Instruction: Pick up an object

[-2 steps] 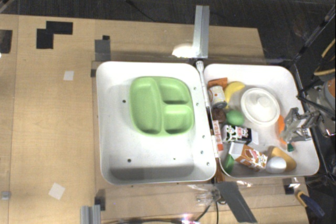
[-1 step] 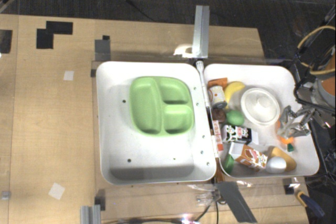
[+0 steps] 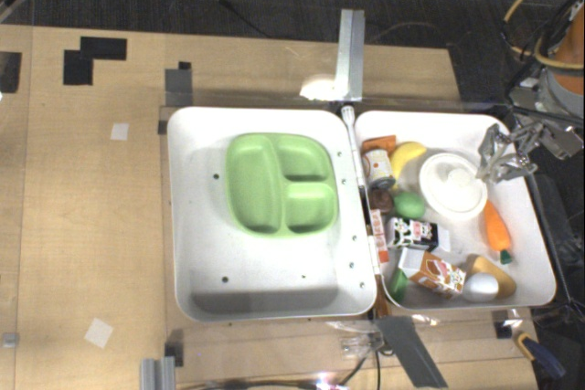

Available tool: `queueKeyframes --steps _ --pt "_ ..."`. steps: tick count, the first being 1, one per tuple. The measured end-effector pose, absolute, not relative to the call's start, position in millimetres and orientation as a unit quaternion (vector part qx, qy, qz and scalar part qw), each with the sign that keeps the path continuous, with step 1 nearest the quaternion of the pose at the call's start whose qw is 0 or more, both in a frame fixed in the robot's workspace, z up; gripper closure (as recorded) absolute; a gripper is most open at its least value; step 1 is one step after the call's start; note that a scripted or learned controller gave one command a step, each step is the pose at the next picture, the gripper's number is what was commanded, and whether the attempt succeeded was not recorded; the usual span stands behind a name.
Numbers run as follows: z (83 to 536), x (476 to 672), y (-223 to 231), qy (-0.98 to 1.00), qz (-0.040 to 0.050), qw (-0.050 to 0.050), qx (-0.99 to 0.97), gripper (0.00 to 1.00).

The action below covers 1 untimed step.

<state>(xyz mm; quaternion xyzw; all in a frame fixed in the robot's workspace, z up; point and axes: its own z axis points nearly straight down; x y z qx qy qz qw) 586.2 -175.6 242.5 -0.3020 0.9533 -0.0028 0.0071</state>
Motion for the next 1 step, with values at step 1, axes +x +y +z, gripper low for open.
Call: queueKeyframes --steps 1 --pt "240.1 584.6 -177.4 0.954 -0.0015 0.005 -0.3 0.0"
